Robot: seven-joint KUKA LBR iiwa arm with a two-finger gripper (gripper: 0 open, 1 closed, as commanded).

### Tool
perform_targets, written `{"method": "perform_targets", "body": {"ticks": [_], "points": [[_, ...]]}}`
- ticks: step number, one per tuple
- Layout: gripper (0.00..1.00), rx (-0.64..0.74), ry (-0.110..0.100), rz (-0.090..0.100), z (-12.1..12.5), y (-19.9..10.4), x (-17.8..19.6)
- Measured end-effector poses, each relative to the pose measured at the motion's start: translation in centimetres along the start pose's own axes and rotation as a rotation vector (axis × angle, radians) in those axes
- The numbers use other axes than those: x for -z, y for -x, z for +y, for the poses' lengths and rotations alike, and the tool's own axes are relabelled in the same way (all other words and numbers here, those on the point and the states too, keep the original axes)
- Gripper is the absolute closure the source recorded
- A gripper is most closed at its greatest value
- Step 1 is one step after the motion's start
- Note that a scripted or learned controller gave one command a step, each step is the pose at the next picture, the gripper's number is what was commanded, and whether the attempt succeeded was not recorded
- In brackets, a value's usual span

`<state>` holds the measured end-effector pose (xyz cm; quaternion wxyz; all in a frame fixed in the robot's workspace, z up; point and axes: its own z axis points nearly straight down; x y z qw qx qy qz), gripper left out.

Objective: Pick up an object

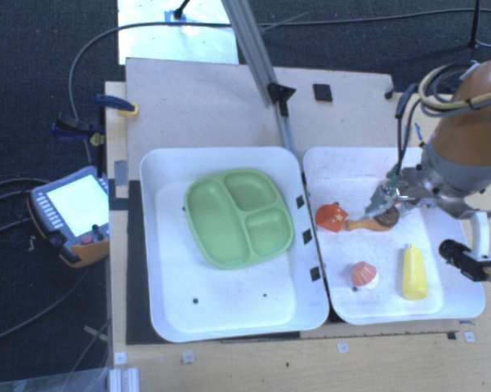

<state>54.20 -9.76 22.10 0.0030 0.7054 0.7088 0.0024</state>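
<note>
Claw [386,205] low in right bin [343,166] over spoon [371,224], grip state impossible to tell; red toy [331,216], bottle [414,273] nearby.

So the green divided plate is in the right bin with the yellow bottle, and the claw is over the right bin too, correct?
Not quite. The camera view shows the green divided plate in the left bin. The yellow bottle is in the right bin, and the claw is over it.

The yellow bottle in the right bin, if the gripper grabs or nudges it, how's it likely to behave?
The yellow bottle lies on its side, so a sideways nudge would probably roll it. It looks like smooth plastic, so likely light and somewhat slippery. Its rounded body probably stays stiff when squeezed.
</note>
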Motion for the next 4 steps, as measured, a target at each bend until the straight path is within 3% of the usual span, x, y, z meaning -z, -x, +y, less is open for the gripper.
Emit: {"method": "perform_targets", "body": {"ticks": [1,2,4], "points": [[1.0,0.0,0.0,0.0,0.2,0.0,4.9],[1.0,0.005,-0.004,0.002,2.9,-5.3,3.7],[1.0,0.005,-0.005,0.002,5.8,-15.7,0.8]]}}
